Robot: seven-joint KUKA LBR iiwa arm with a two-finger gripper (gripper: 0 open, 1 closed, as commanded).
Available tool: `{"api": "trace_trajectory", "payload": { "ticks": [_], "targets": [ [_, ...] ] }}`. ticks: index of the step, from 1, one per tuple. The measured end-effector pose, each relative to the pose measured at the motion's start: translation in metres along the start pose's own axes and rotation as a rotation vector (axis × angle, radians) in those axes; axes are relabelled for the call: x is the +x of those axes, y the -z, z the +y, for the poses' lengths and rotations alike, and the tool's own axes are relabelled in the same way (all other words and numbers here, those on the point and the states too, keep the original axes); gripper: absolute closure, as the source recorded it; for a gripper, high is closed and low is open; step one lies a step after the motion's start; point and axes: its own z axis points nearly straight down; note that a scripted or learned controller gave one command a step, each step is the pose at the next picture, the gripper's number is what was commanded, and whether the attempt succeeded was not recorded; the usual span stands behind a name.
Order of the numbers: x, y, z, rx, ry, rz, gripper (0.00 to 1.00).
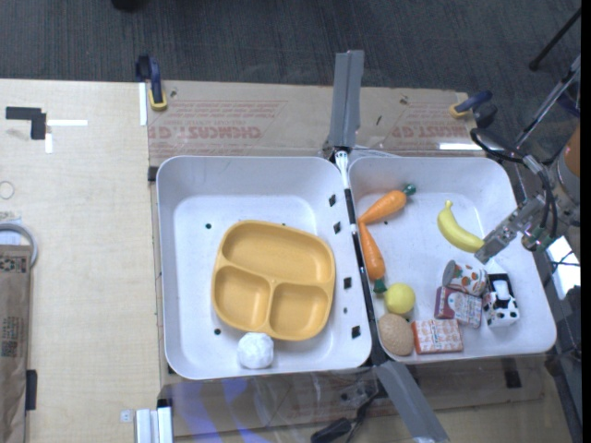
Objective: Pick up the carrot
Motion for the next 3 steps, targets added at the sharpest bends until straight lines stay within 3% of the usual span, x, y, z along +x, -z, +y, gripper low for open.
{"api": "trace_trajectory", "payload": {
  "ticks": [1,2,3],
  "targets": [
    [-0.046,0.071,-0.018,0.002,-0.221,0.000,1.00],
    [-0.040,-0.033,0.018,0.002,-0.103,0.003,1.00],
    [-0.040,-0.033,0.018,0.002,-0.103,0.003,0.00]
  ]
}}
